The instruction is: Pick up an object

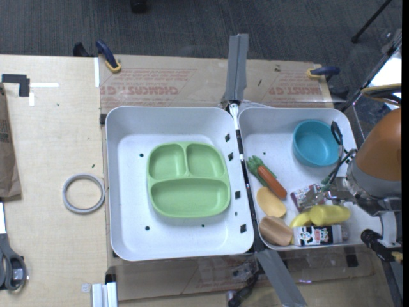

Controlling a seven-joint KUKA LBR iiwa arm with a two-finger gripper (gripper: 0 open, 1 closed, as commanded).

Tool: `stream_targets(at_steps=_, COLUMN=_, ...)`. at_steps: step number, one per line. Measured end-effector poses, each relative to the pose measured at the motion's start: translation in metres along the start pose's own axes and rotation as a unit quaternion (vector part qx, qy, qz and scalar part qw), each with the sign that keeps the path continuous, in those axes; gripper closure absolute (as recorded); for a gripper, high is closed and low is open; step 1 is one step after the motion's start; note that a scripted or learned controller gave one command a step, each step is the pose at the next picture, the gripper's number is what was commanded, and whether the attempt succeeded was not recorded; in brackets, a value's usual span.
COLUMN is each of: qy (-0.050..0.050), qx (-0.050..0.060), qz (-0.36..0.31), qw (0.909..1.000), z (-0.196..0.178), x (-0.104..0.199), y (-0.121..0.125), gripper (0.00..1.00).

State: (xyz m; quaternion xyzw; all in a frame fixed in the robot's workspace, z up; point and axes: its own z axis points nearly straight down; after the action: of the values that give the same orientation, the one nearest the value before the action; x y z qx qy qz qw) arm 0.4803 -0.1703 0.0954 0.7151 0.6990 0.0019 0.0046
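The right bin (268,130) holds several toys: a blue bowl (315,143), an orange carrot with a green top (270,179), a pale yellow oval piece (271,203), a tan bun (275,231), a yellow banana-like piece (301,220), a yellow bottle-shaped piece (330,214) and a black-and-white carton (313,236). My gripper (308,198) is down low in this bin, just above the yellow pieces and right of the oval piece. I see nothing lifted off the bin floor. The arm's orange band (385,147) hangs over the bin's right rim.
The left bin (121,171) holds a green divided plate (188,179). A grey ring (84,192) lies on the bench to the left, with scissors (11,270) at the lower left corner. A metal divider (236,69) rises between the bins.
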Motion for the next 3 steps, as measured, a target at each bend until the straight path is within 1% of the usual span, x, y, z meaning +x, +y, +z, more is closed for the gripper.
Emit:
stream_targets(at_steps=1, qy=0.002, qx=-0.001, qz=0.0, qw=1.0, z=-0.009, x=0.002, y=0.002, gripper=1.0)
stream_targets(at_steps=2, qy=0.002, qx=-0.001, qz=0.001, qw=1.0, z=-0.018, x=0.001, y=0.003, gripper=1.0)
stream_targets(at_steps=3, qy=0.001, qx=0.005, qz=0.042, qw=0.9991, z=-0.076, x=0.035, y=0.011, gripper=1.0)
